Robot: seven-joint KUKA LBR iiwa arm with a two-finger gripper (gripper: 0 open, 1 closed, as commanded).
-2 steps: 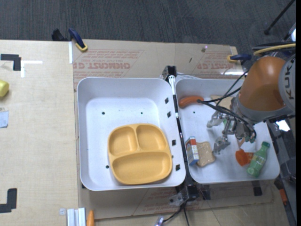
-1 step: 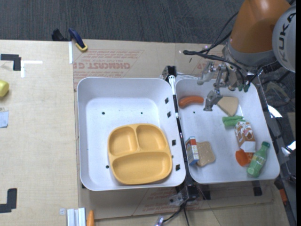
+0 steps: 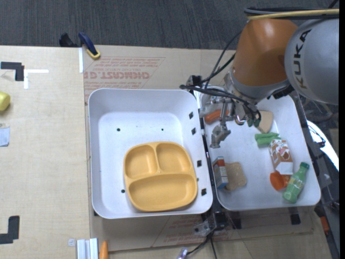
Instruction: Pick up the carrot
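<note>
Seemingly, the carrot (image 3: 213,115) lies just beside the pincer (image 3: 218,135), whose grip I cannot tell.

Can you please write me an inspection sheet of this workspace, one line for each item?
Surface: two white bins side by side, left bin and right bin, on a cardboard sheet.
Job's things: carrot lies at the right bin's upper left corner.
Clutter: yellow divided plate in left bin; green bottle, snack packet, brown sponge in right bin.
Grippers: gripper hangs just below the carrot.
Cables: black cables run along the wrist.
Surroundings: yellow object at left edge.
</note>
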